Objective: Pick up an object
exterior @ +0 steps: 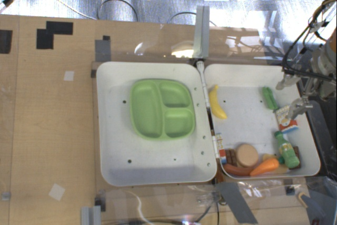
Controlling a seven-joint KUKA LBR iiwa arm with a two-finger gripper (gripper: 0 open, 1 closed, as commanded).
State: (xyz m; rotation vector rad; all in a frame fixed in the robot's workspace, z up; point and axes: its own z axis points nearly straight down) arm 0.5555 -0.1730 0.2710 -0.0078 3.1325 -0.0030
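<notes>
— Fingers first: how do they stand?

— Fingers [285, 81] look spread apart, with nothing between them. The gripper [291, 95] hangs over the far right side of the right bin [239, 113].

— And the layout, from the left?

— The left bin [108, 129] holds a green divided plate [160, 109]. Past the divider, a banana [217, 104] lies by the right bin's left wall. Along its near wall sit a sausage [237, 169], a round brown disc [247, 155] and a carrot [265, 166]. Further right are a green stick [269, 97], a small carton [287, 123] and a green bottle [287, 151].

— So which step is this?

— I'd judge it the approach, with nothing picked yet. The carton lies closest, just below the lower finger.

— What does the next move need?

— Probably centring over the carton, then descending so the fingers straddle it before closing. The bottle and the bin wall crowd that spot.
</notes>
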